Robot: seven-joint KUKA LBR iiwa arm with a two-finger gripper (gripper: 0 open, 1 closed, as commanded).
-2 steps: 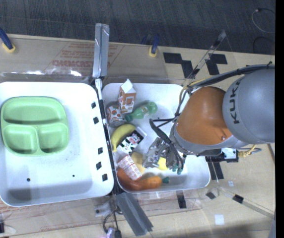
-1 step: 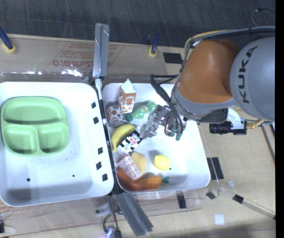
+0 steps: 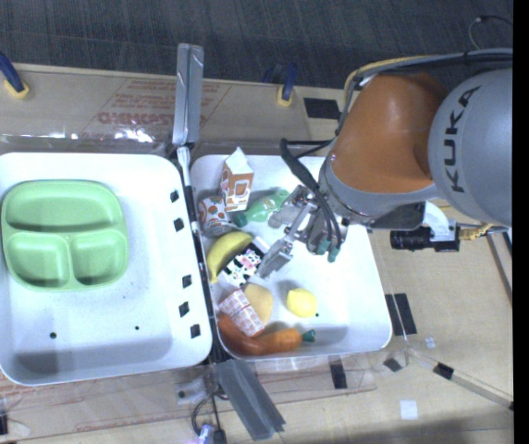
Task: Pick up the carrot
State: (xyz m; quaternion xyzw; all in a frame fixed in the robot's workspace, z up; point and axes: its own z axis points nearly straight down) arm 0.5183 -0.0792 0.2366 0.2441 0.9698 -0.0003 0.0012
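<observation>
My gripper (image 3: 278, 252) above right bin (image 3: 375, 294).
Finger state indeterminate; orange tapered carrot (image 3: 266, 341) lies apart, at near wall.

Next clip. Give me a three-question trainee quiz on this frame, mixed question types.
1. True or false: the carrot lies in the bin holding the green tray.
2. The lemon sits: A) above the carrot, toward the hand; B) on the tray; C) outside both bins.
3. Fill in: the yellow curved fruit by the divider is a ____.

Key: 1 false, it lies at the right bin's near edge; 2 A; 3 banana.
</observation>
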